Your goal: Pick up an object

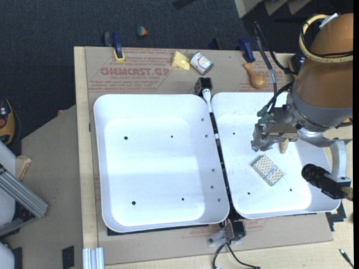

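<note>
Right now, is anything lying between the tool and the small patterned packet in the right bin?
No. In the camera view, only bare white bin floor separates the tool from the patterned packet just below it.

Right bin (241, 198): gripper (268, 143) above its floor; small patterned packet (267, 170) just below it, lying flat. Left bin (112, 206) alongside. Bench top (140, 72): yellow piece (180, 61), small box (201, 63).

Bright, even overhead light; white bins (157, 114) near blown out, esp. left bin's lower half. Soft shadow band across left bin's upper part. Slightly soft focus overall, low res. Dark floor (50, 15) underexposed, grainy.
</note>
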### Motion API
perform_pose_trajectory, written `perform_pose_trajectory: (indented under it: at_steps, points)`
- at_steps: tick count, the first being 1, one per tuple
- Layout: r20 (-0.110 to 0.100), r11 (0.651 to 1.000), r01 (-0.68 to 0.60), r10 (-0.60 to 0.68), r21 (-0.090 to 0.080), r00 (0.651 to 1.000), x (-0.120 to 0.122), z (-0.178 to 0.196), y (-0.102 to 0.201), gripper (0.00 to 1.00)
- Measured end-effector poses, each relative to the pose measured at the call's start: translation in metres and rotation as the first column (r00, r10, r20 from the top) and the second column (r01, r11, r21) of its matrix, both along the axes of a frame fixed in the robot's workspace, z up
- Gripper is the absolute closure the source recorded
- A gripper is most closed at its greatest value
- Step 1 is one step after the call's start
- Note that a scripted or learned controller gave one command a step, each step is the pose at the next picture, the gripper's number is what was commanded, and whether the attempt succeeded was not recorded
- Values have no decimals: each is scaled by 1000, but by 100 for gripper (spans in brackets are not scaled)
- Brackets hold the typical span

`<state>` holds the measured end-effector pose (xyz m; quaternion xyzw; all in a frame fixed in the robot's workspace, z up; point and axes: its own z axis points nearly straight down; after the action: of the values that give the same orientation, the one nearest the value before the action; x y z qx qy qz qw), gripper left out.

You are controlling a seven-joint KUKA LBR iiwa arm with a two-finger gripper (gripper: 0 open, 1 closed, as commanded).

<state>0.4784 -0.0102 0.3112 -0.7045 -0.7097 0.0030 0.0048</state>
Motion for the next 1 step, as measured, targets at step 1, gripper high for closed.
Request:
perform_pose_trajectory:
  at_steps: [1]
  points:
    - [30, 1000, 1, -1, -3, 1000, 95, 119, 44, 100]
